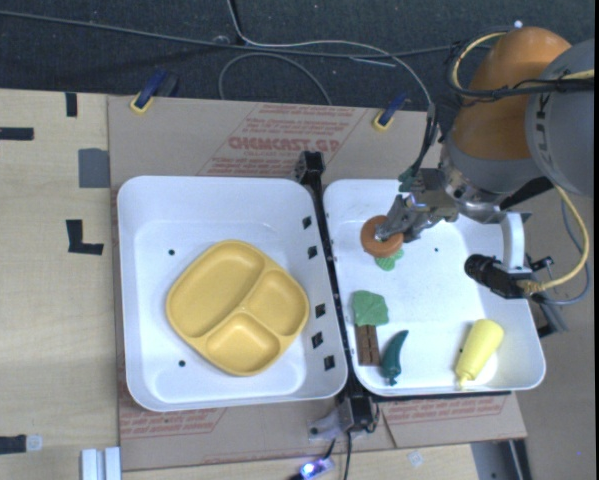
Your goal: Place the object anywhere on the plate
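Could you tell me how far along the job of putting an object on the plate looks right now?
Nothing is placed yet: the yellow plate in the left bin carries no object. In hand: the gripper is down at the orange object in the right bin; whether it grips it is unclear. The green block, dark green piece and yellow object lie there too. Lifting, carrying and release remain.

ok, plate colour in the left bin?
Yellow, a divided plate, seen in the camera view.

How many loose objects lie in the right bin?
5: orange-green piece under the gripper, green block, brown bar, teal pepper, yellow corn. Arm may hide more.
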Available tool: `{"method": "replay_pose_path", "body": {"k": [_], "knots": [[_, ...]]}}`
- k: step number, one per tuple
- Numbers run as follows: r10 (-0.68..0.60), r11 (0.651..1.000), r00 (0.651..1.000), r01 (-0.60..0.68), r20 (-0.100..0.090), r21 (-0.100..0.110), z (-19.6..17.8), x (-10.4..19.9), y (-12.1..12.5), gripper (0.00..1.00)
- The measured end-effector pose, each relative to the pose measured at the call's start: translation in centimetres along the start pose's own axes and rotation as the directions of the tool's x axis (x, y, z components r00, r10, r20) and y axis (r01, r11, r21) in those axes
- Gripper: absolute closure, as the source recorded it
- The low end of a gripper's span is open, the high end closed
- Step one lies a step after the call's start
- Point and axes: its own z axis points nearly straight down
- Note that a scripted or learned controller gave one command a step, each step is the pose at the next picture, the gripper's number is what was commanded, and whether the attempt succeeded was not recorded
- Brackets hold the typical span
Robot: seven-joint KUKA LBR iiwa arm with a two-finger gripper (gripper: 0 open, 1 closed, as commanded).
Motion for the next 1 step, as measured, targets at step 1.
{"method": "replay_pose_path", "body": {"k": [1], "knots": [[-0.001,1.000,1.000,0.001,-0.001,0.001,1.41,4.84,-0.46,1.00]]}}
